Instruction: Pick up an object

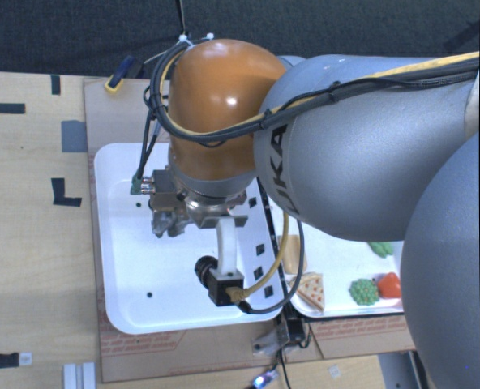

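Note:
My gripper (169,220) hangs below the orange wrist band over the back middle of the left white bin (118,241). The wrist hides most of it from above. Nothing shows under or beside it on the bin floor. In the right bin (337,310), a tan wedge-shaped piece (311,290) lies at the front left corner. To its right sit a small green bushy item (364,291) and a red item (390,284). A further green piece (380,250) peeks out from under the arm.
The grey arm covers most of the right bin and the upper right of the view. A pale yellow object (289,254) lies near the divide between the bins. Brown cardboard (143,343) borders the bins in front.

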{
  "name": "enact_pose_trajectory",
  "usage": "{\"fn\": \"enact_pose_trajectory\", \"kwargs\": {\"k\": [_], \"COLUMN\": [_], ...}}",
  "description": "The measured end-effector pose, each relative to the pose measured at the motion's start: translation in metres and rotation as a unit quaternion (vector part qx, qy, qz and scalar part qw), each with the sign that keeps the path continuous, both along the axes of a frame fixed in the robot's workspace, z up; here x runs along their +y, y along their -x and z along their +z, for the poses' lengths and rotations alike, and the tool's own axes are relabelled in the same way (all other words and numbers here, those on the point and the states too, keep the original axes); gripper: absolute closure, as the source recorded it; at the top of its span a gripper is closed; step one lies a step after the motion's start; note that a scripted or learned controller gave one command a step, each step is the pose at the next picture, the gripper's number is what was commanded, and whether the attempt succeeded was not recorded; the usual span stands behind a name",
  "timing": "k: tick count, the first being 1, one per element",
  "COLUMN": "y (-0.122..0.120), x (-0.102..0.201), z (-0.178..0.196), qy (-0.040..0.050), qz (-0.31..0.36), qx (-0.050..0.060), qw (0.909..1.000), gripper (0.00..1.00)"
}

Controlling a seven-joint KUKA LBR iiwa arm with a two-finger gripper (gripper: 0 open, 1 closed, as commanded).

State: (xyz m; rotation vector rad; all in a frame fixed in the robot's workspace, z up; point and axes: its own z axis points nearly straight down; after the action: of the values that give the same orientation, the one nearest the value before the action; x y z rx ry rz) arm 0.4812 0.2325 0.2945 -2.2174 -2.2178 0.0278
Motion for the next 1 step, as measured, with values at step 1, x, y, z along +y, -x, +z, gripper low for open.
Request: {"fn": "enact_pose_trajectory", "kwargs": {"k": [1], "y": [-0.0328], "x": [-0.0401], "z": [-0.0156], "qy": [-0.0027], "qz": [-0.002], "qx": [-0.006], "qw": [1.0], "gripper": [1.0]}}
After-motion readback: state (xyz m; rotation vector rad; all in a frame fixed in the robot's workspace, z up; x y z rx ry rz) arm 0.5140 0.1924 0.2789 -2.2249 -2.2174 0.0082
